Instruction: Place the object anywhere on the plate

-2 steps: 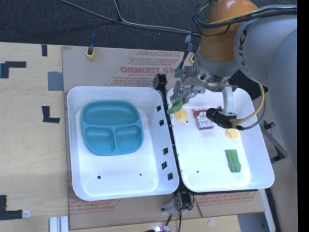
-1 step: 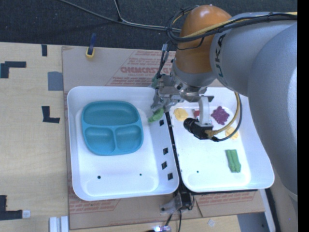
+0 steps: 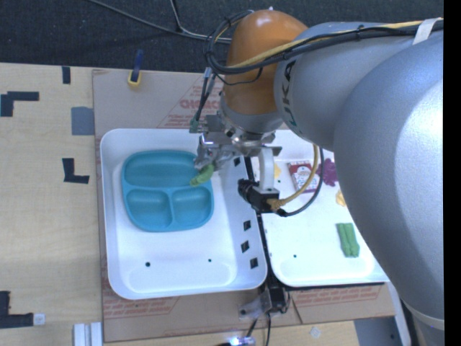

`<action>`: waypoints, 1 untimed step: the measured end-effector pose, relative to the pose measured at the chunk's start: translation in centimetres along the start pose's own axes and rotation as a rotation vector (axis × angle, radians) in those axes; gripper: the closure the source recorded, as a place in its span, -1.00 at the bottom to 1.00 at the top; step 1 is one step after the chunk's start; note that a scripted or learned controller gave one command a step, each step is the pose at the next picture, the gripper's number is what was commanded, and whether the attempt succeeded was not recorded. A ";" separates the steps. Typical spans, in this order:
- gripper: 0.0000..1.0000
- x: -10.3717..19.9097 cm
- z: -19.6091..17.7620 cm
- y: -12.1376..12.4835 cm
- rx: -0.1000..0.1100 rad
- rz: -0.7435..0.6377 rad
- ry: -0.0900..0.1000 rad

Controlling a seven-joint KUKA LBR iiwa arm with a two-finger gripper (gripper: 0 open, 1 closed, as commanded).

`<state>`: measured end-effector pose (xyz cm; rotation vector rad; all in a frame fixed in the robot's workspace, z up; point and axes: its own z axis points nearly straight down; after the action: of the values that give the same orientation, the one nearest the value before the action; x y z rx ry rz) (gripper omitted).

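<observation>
Wooden surface (image 3: pixel 43 215) with black tape marks carries a cardboard sheet (image 3: pixel 151 99), and on that sit two white bins side by side. Over the left bin (image 3: pixel 173 272) hangs the pincer (image 3: pixel 209 158), closed on a small green object (image 3: pixel 202 175) that pokes out below its fingertips (tilted, its lower end toward the left). Directly beneath and to the left of the pincer lies the blue plate (image 3: pixel 167 190), three compartments, resting in the upper half of that bin; the object sits over the plate's upper right rim, and whether it touches the plate I cannot tell. To the pincer's right, the right bin (image 3: pixel 317 269) holds a green stick (image 3: pixel 348 239), a purple piece (image 3: pixel 328 170) and a red-and-white packet (image 3: pixel 300 173). Behind the pincer, a yellow clip (image 3: pixel 135 78) sits at the cardboard's edge.
</observation>
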<state>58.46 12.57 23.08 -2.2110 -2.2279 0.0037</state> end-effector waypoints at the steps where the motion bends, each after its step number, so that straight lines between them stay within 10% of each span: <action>1: 1.00 5.8 -0.1 -1.7 0.000 -0.001 0.000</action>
<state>56.74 18.37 23.23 -2.2099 -2.2283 0.0038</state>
